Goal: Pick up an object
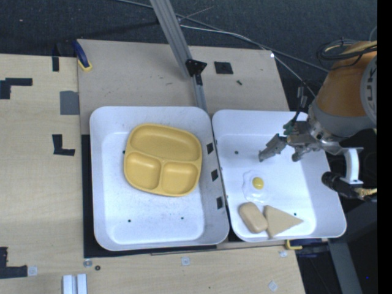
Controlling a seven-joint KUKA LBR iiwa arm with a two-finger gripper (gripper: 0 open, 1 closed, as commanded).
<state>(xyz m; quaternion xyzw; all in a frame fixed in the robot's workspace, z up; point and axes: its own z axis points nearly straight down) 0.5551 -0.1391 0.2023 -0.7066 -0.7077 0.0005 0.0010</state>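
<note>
As we look down on the counter [147,66], we see two shallow white bins side by side across the middle of the frame; the left bin [107,225] holds a yellow divided plate [163,159] with three compartments, lying flat in the bin's upper half; the right bin [318,213] holds three toy foods gathered in its lower part; a fried egg [256,184], white with a yellow yolk, lies near the bin's centre; below it, at the lower edge of the bin, a tan bread roll [252,217] lies just beside a tan wedge-shaped piece [282,220], the two touching or nearly so, with the roll to the left; the arm [346,97], grey with an orange band, enters from the right of the frame and ends over the upper part of the right bin; the gripper [284,150] sits above and slightly right of the egg, apart from it; its two fingers are spread, one finger [270,147] pointing down-left and the other shorter in view to its right, and we see nothing between them; none of the foods is touched by the gripper; dark cables run across the upper right of the frame, and a grey pole [173,29] slants down from the top centre toward the gap between the bins.
</note>
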